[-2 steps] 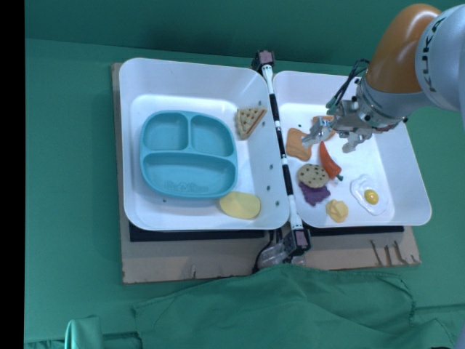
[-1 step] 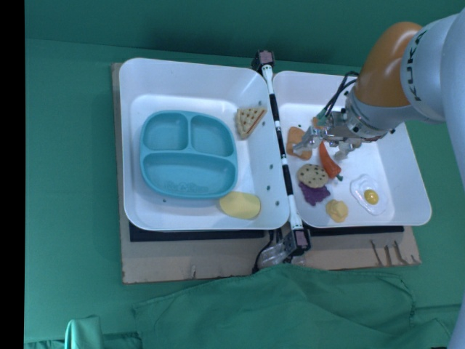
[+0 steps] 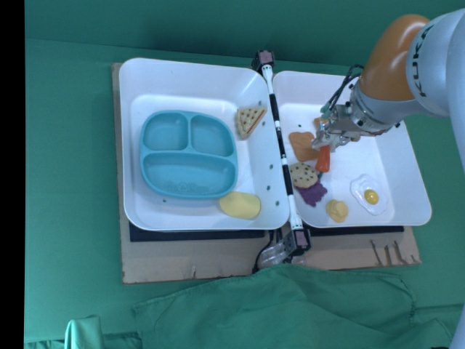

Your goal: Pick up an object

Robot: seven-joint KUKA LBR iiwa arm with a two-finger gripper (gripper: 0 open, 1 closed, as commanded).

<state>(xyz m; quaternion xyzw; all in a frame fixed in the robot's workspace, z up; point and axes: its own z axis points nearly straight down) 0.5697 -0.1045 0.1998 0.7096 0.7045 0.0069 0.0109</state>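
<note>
Claw [image 3: 324,138] sits over a slim orange-red carrot-like piece [image 3: 322,159].

- Two white bins side by side: left bin [image 3: 138,195], right bin [image 3: 407,173].
- In the left bin: blue divided plate [image 3: 187,153], sandwich wedge [image 3: 249,120] at the far right corner, yellow lump [image 3: 240,205] by the near wall.
- In the right bin: fried egg [image 3: 368,193], small yellow piece [image 3: 336,210], cookie [image 3: 304,174] on a purple piece [image 3: 314,193], orange-brown slab [image 3: 300,145].
- Gripper [image 3: 325,142] low over an orange-red carrot-like piece [image 3: 322,159], just beside the slab.
- Green cloth [image 3: 290,311] bunched at the near edge.
</note>
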